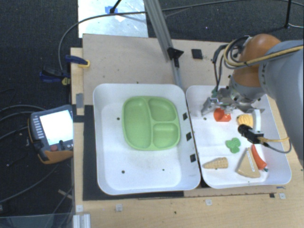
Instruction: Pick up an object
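Over the back part of the right bin [211, 139], close to its wall toward the left bin [142, 167], my gripper [214, 106] hangs low. The small red toy [222, 115] lies just beside it, on the side nearer to the front of the bench. Whether my gripper is open or closed I cannot tell from this slanted view, and I see nothing held in it. I take the red toy as the thing to pick, because it is the nearest one.

I judge it to be a light piece of hard plastic, probably play food. Weight is then no problem, but the surface may be smooth, and the piece may slide away or pop out if it is squeezed off-centre. It looks compact and somewhat rounded, with no handle; its exact shape is too small to tell. I would take it across its middle, at the narrower width, coming straight down so that it is not pushed along the white floor. It does not seem fragile, so a firm closing is acceptable.

A yellow piece [244, 120] lies near it but apart, so there is room on that side. Toward the front lie a green toy [232, 145], a toy ice-cream cone [215, 163] and a pale wedge [249, 166] with an orange-red piece [259, 158] beside it, all well apart from the red toy. The left bin bears a green divided plate [151, 123], which is not concerned
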`<state>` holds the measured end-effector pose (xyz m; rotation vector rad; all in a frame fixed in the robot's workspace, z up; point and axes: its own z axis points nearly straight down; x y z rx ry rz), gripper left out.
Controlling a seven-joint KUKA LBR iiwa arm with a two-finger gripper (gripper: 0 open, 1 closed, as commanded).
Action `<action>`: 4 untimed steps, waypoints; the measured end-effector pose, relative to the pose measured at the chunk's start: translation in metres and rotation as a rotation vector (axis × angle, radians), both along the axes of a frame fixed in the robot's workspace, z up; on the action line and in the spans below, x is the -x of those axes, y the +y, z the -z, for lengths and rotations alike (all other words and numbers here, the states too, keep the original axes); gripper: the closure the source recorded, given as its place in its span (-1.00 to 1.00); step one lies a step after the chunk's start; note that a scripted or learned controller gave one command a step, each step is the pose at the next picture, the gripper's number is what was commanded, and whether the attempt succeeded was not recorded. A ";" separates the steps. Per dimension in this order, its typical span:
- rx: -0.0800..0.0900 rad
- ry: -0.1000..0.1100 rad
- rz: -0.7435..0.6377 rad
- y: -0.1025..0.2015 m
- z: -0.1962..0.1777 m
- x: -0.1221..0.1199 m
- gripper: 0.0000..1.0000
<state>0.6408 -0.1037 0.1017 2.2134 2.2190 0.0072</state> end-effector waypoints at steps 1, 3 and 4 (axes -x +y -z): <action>0.006 -0.012 -0.002 -0.003 0.006 -0.007 -1.00; -0.002 0.007 -0.001 -0.001 -0.045 -0.005 1.00; -0.002 0.005 -0.003 -0.002 -0.107 -0.010 1.00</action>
